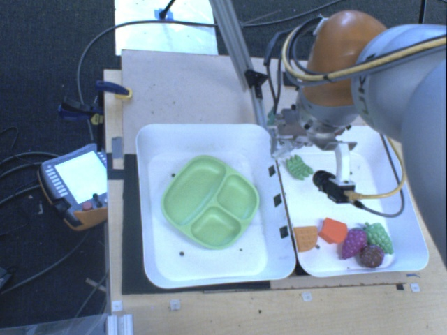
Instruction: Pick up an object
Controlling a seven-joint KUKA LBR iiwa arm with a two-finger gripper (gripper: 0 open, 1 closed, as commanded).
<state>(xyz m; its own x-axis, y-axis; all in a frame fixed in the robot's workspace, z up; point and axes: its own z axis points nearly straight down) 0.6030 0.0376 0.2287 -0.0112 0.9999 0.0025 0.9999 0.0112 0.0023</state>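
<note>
White bins (150,257) — left: green tray (210,201); right: toys.

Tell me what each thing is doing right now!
Green plate: flat in the left bin, nothing on it.
Green toy: lying in the right bin, just under the claw.
Orange block: lying untouched.
Waffle: lying flat.
Grapes: lying in the corner pile.

The arm (408,82) is a thick, rounded grey tube with a glossy orange band (342,44) above its wrist, yellow and black cables (314,72) looped around that band, a grey metal wrist block below it, and a small black cylinder (332,185) hanging lower still on a white bracket.
</note>
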